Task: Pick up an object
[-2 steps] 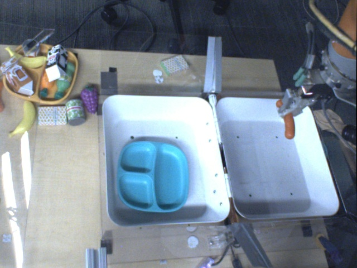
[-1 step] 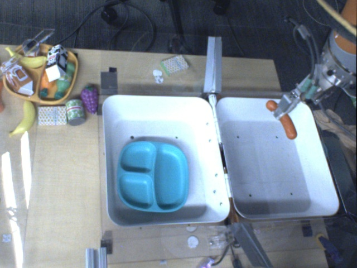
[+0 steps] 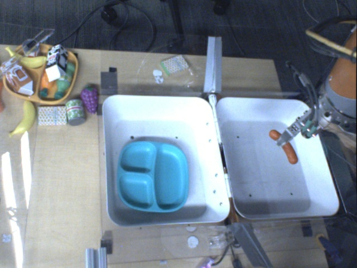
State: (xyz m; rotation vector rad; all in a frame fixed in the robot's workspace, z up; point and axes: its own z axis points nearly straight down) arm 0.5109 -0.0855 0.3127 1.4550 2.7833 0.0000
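Note:
An orange-red toy sausage (image 3: 290,153) lies slantwise in the right white bin (image 3: 262,197), near its far right corner. My gripper (image 3: 284,138) reaches in from the right, and its tip crosses the sausage's upper part, hiding a short stretch of it. A small end of the sausage pokes out at the tip's upper left. I cannot tell whether the sausage rests on the bin floor or is lifted. A blue divided plate (image 3: 153,176) sits in the left white bin (image 3: 114,113).
A metal rail (image 3: 212,66) runs back from the seam between the bins. On the bench at far left are a basket of toy food (image 3: 42,77), a banana (image 3: 22,120), purple grapes (image 3: 89,97), a small can (image 3: 74,111) and a packet (image 3: 174,66).

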